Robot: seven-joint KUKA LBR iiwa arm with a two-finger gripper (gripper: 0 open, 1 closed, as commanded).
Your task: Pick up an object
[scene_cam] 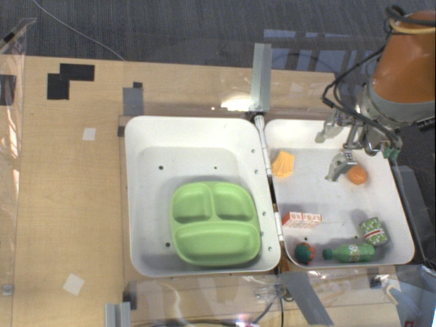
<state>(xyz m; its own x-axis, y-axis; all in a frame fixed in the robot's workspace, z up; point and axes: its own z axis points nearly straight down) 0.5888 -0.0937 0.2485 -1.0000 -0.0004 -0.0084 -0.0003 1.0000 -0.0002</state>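
Observation:
My gripper (pixel 334 151) hangs over the upper part of the right bin (pixel 402 213), its two fingers spread open with nothing between them. An orange ball (pixel 357 176) lies just right of the lower fingertip (pixel 338 168), beside it and not between the fingers. A yellow-orange piece (pixel 283 163) rests to the gripper's left near the bin's left wall. Lower in the bin sit a red-and-white carton (pixel 302 219), a green patterned can (pixel 373 230), a green bottle (pixel 349 252) lying on its side, and a small red-and-green fruit (pixel 304 252).
The left bin (pixel 150 155) holds a green divided plate (pixel 214 223). A metal post (pixel 261 80) rises behind the ridge where the two bins meet. Black cables (pixel 340 87) loop off the arm's wrist above the right bin's far rim.

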